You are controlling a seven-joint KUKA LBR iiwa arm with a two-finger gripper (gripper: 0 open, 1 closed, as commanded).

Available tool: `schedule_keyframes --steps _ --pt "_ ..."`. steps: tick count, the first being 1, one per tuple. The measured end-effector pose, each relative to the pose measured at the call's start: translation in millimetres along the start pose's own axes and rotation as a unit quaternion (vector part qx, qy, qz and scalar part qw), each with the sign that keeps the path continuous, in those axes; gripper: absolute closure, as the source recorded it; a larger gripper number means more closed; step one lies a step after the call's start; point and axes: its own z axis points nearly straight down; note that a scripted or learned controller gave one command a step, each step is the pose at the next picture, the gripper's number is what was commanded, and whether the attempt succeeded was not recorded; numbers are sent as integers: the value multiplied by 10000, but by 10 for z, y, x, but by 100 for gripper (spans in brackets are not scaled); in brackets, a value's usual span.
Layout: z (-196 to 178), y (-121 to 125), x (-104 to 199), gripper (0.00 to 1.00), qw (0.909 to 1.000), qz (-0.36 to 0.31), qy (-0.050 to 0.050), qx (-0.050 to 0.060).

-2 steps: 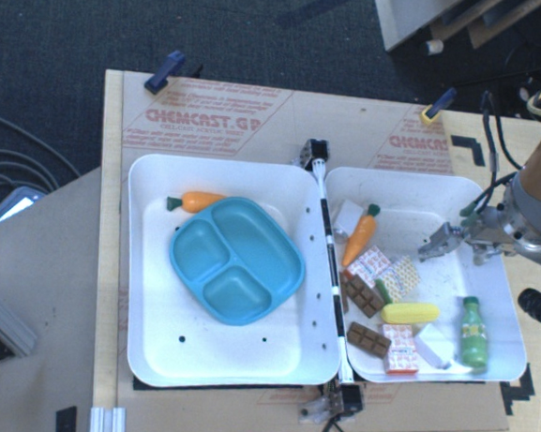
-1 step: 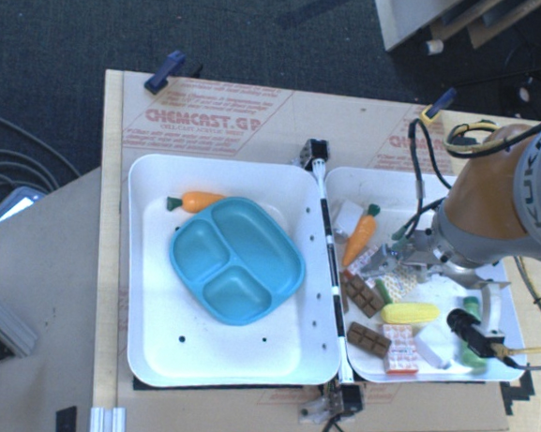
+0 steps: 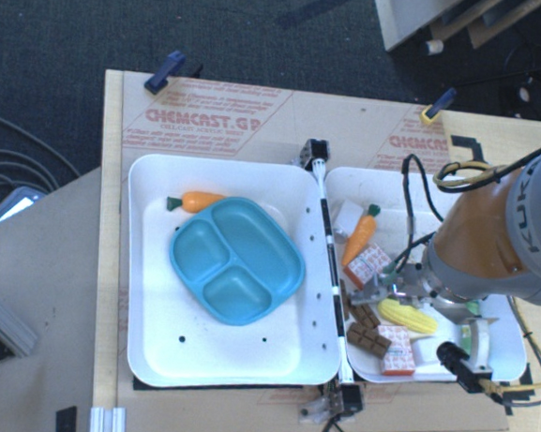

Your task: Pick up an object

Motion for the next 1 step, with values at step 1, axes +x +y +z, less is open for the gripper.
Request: schedule_keyframes --steps 1 --pt "-105 14 13 100 10000 -1 7 -20"
